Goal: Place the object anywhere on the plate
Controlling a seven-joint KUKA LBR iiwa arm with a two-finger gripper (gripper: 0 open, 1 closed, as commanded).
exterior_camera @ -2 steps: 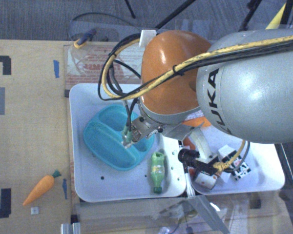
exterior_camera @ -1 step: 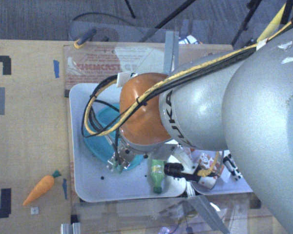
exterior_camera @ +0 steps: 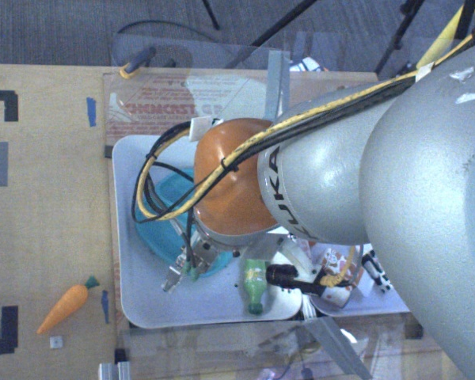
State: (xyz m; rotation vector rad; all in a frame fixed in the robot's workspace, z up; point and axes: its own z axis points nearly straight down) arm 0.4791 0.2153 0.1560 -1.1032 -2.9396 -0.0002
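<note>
Jaws [exterior_camera: 176, 277] low over the blue plate's [exterior_camera: 154, 236] near rim.
I cannot tell their state; the green bottle [exterior_camera: 255, 285] stands just right, upright-long in view.

Wooden bench [exterior_camera: 47, 212] bears white bin [exterior_camera: 131, 291], toy carrot [exterior_camera: 63, 307].

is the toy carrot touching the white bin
Apart. The camera view shows the carrot lying on the wooden bench, with a strip of bare bench between it and the white bin's left rim.
</note>
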